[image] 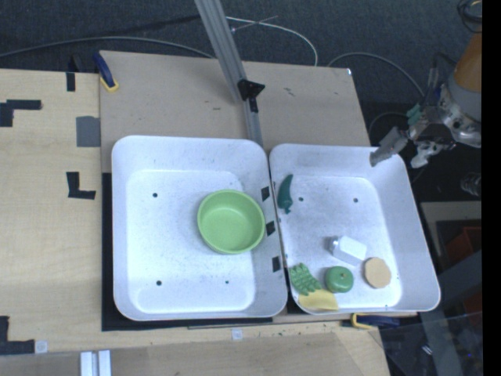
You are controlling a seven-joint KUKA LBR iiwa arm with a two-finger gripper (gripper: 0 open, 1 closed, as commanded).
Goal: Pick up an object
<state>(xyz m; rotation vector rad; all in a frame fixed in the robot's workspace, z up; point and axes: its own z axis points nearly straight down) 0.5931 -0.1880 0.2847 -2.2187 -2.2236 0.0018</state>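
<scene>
My gripper (401, 153) hangs over the far right corner of the right bin (412, 210), open, with nothing between its fingers. In that bin lie a dark green curved piece (285, 192) near the left wall and a white block (347, 248). Toward the front are a tan disc (377, 272), a round green object (339, 279), a ridged green piece (301, 276) and a yellow piece (319, 300). A light green bowl (230, 222) sits upright in the left bin (141, 210). All of these lie well apart from the gripper.
A grey pole (223, 41) slants across the bench behind the bins and ends at a black clamp (250, 91). Cables (290, 34) trail over the dark floor behind. The right bin's centre is bare white floor.
</scene>
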